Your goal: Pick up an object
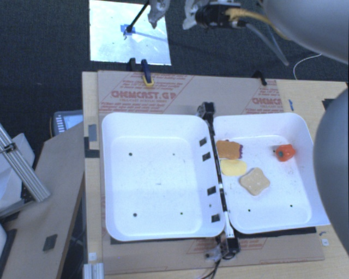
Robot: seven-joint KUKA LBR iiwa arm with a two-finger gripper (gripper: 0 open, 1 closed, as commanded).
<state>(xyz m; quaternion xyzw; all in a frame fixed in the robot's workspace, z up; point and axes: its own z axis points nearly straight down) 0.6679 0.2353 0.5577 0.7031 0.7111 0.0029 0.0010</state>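
The claw (173, 15) is up at the top of the picture, above the dark floor past the far edge of the bench. Two pale fingers hang there with a clear gap between them — open, and nothing in them.

All the things to pick lie well away from the claw, down the picture and off to its right, in the right bin (294, 122). The nearest one is the orange piece (228, 150) with a bit of purple at its side, close to the wall between the two bins. Just past it lies a flat yellow piece (233, 168), touching or nearly touching it. A little further still is the tan toast-like square (254, 181). The small red-orange thing (284, 152) sits apart, further to the right.

The big grey arm (308, 22) comes in from the top right corner — I think it must swing back over the bench and drop down.
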